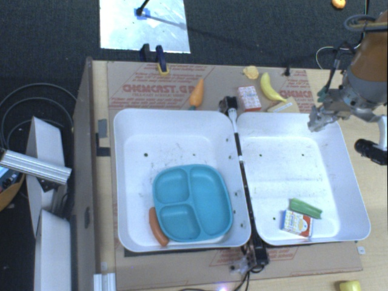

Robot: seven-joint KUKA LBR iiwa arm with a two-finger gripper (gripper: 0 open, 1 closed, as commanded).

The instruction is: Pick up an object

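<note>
My gripper [318, 121] hangs over the far right corner of the right bin [339, 162], with nothing visibly between its fingers. At that bin's near side lie a green pod-shaped toy [305, 208] and a small red and white carton [297, 224], touching each other. The left bin [130, 162] holds a blue divided plate [191, 202] and an orange sausage-shaped toy [158, 227] beside the plate's left near edge.
Behind the bins, on the cardboard, lie a carrot [196, 94], a small pink box [249, 97], a banana [270, 88] and a yellow lump [250, 73]. A black clamp [229, 105] sits on the ridge between the bins. A metal rail [36, 167] sits at the left.
</note>
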